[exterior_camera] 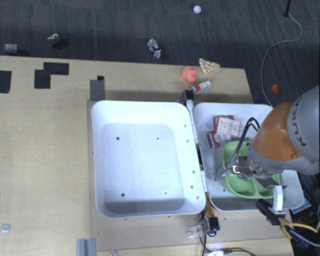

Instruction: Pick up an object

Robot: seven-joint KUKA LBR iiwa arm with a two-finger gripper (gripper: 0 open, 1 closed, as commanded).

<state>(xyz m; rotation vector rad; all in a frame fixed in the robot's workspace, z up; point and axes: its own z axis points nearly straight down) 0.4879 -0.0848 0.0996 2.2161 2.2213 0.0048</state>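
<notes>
At the near edge of the desk a small clip and some wires lie just below the gap between the 2 bins. The left bin sits in the middle of the desk, its white floor bare apart from a few small dark dots. The right bin touches it along the shared rim.

The arm reaches in from the right, grey with its orange band, and hangs over the right bin. The gripper is down low in that bin, right above a green bowl that lies in the bin's near half. The arm's own body covers the gripper's tips, so I cannot tell how they stand, or whether they touch the bowl.

Just beyond the bowl, toward the bin's far side, lies a red and white packet, with a darker packet beside it on the left. A black cable loops from the wrist over this spot.

Past the bins, on the desk's far edge, rest a small tube, a pink ball and a tan wedge. Dark patches mark the desk's far left.

Farther still, on the dark carpet, lie a white ball and 3 small bits of clutter.
</notes>
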